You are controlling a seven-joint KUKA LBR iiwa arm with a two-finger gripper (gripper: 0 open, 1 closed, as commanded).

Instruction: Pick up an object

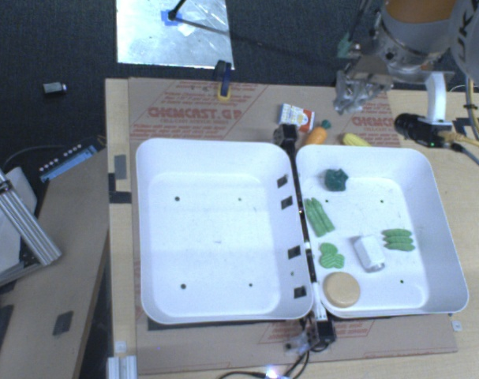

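Camera view: arm comes in from the upper right, gripper (354, 99) hanging above the bench just behind the right bin (438, 212), clear of both bins. Can't tell if the jaws are open or closed from this angle; nothing visible between them. Right bin holds a dark green lump (336, 180) near the back, a green pod (318, 216) by the divider, a green leafy piece (330, 255), a tan round disc (342, 289) at the front, a white block (369, 253) and a second green pod (398, 239) beside it. Left bin (156, 212) sits alongside. Outside, behind the bins: a carrot (316, 135) and a yellow piece (354, 140).
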